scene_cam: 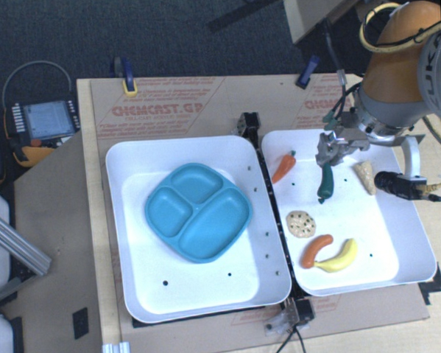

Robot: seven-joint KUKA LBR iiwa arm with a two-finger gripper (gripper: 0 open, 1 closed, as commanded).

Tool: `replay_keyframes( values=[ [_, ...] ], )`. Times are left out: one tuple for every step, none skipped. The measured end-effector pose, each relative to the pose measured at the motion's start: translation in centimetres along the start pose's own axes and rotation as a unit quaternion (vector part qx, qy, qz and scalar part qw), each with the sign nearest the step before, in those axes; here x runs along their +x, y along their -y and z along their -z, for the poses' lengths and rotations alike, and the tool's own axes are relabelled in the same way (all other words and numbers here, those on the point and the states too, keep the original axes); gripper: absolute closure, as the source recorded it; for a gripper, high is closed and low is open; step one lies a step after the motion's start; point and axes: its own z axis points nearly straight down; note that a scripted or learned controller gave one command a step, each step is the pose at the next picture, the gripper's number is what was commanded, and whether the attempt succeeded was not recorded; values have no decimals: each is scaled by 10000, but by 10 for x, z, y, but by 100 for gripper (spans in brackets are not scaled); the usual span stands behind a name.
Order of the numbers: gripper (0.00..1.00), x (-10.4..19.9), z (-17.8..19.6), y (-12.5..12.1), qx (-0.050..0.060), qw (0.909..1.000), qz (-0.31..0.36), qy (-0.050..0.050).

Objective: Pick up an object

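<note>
Where the right bin [402, 269] comes nearest you, a banana [338, 257] touches a sausage [315, 250], a cookie [300, 223] just behind them. Farther back, the hand [328, 157] has closed on the top of a dark green pepper [325, 183], which hangs beneath it. A carrot [282, 167] lies beside it; the left bin [138, 287] holds a blue plate [199, 210].

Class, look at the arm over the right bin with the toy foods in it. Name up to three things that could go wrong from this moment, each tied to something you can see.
1. The green pepper hangs below the gripper, seemingly pinched near its top end; it may swing or slip out.
2. If dropped, it could land on the carrot or cookie nearby and knock them about.
3. The sausage touches the banana, so a later grasp there may catch both.
</note>
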Motion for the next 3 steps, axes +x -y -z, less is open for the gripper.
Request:
replay_keyframes(
  values=[
    [100, 43, 1, -11, 4, 10000, -1, -2],
    [100, 97, 13, -21, -1, 10000, 2, -5],
    [100, 142, 11, -39, 2, 10000, -2, -4]
  ],
)
